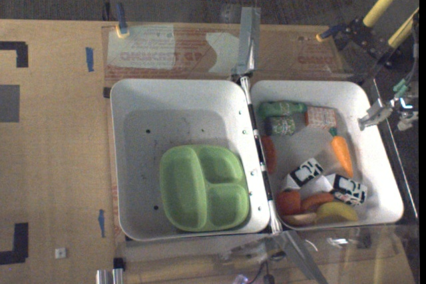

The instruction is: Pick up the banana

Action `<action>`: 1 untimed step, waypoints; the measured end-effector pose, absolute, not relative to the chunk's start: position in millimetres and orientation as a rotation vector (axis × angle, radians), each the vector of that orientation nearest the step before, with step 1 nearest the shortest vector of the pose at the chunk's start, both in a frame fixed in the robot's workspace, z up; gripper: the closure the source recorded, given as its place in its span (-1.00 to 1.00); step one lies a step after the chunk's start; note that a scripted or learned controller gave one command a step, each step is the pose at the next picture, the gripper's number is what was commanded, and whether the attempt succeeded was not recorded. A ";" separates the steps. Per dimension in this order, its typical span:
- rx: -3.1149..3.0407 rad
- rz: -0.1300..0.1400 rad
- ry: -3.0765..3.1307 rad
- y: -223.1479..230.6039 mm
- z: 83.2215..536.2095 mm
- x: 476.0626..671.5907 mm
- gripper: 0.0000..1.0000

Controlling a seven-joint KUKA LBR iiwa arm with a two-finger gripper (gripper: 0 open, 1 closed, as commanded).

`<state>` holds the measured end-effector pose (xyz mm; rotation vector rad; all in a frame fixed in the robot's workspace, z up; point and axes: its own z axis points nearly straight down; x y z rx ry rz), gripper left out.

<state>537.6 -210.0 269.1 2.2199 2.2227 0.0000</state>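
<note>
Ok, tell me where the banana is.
The banana lies in the right bin, at its near edge toward the right corner, just below the black-and-white toy and right of the tomato.

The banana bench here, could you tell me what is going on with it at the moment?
A robot arm is meant to pick up the banana, and nothing has been lifted yet. The banana lies at the near edge of the right bin, among a carrot, a tomato and some small packets. The end effector sits over that bin's far right rim, well away from the banana. The left bin holds a green divided plate.
</note>
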 end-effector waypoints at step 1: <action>2.515 0.016 1.904 -209.3 96.0 490.7 -1.00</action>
